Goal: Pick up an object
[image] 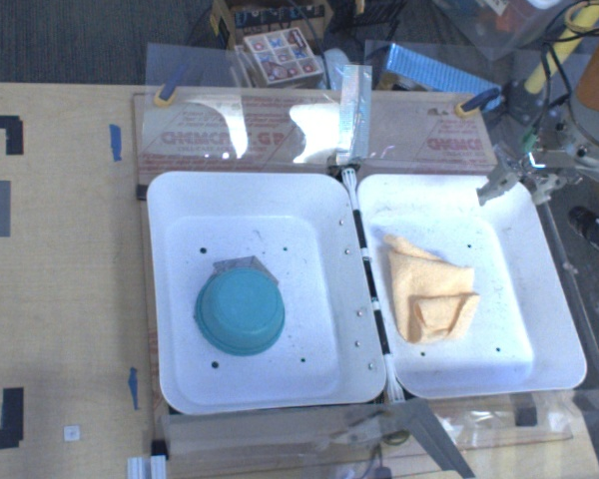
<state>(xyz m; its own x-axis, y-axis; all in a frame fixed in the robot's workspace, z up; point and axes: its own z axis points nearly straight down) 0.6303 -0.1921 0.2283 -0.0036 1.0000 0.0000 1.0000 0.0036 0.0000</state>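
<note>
**Gripper waits at the far corner, two objects lie in the bins**

Nearest the camera, the front rim of the left bin [270, 399] meets that of the right bin [499, 379] along a shared seam, with a strip of clear plastic sheet [459, 429] lying on the bench just below them.

Either of two things could serve the task. A teal bowl [241, 310] sits upside down in the left bin, partly covering a small grey scrap [238, 265] at its far edge. A crumpled yellow cloth [431, 289] lies in the right bin, toward its left wall, folded over itself into a loose mound. Both rest flat on the bin floors, apart from the walls, which should leave room for a descent from above.

The gripper [506, 180] hangs over the far right corner of the right bin, well apart from the cloth and farther from the bowl. Whether its fingers are spread or pressed together cannot be told at this size; nothing is visibly between them. I judge the pick not yet begun, and the cloth the closer candidate.

Beyond the bins stands a clear panel [319, 133] with glare on it. The bench is pale wood [60, 267] marked with black and blue tape; boxes and cables clutter the floor behind.
</note>
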